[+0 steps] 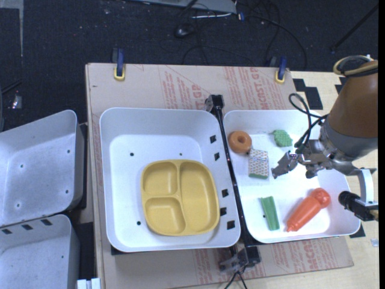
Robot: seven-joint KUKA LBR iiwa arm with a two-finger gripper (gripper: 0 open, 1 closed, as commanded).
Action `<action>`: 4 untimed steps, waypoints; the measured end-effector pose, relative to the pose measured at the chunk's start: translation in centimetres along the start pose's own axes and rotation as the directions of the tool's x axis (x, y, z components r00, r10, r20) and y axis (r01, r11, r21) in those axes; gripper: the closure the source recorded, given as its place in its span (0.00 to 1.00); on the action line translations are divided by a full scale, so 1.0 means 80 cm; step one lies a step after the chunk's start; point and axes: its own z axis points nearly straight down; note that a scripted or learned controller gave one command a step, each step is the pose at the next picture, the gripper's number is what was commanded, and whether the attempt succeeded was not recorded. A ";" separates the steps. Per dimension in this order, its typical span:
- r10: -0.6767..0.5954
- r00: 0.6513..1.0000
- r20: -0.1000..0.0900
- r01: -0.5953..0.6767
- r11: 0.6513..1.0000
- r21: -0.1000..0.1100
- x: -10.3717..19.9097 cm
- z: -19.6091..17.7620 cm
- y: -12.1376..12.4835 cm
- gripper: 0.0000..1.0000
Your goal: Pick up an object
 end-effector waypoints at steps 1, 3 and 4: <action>-0.003 1.000 0.002 0.003 1.000 -0.014 0.000 -0.009 0.004 0.00; 0.000 1.000 0.001 0.000 1.000 -0.010 -0.009 0.108 -0.013 0.00; -0.001 1.000 0.001 0.001 1.000 -0.011 -0.008 0.137 -0.013 0.00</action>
